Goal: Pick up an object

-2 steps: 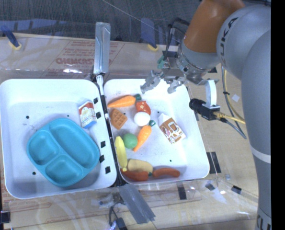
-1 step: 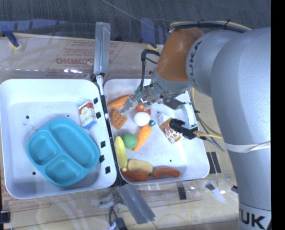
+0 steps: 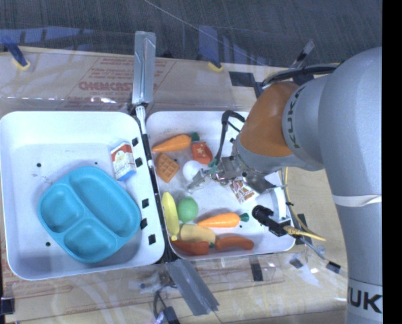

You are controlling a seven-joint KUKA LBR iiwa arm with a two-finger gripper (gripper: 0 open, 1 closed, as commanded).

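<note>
The arm (image 3: 302, 127) reaches in from the right over the right bin (image 3: 255, 123), and its pincer (image 3: 207, 175) hangs low near the middle of that bin, just beside a white egg (image 3: 190, 170); whether its tips are spread or pressed together I cannot tell, and nothing shows between them. The right bin holds the things to pick: a carrot (image 3: 171, 143) near the top left, a strawberry (image 3: 201, 152) to its right, a waffle (image 3: 166, 167) below the carrot, a banana (image 3: 169, 211) along the left wall, a green ball (image 3: 187, 209) touching it, a second carrot (image 3: 219, 220) to the right, a yellow piece (image 3: 197, 233) below the ball, and two red sausages (image 3: 214, 244) along the bottom wall. A small printed packet (image 3: 244, 192) lies under the wrist. The left bin (image 3: 25, 140) holds a blue tray (image 3: 89, 212) with three compartments and a small carton (image 3: 123, 160) by the dividing wall. Both bins sit on the surface (image 3: 65, 76).
</note>
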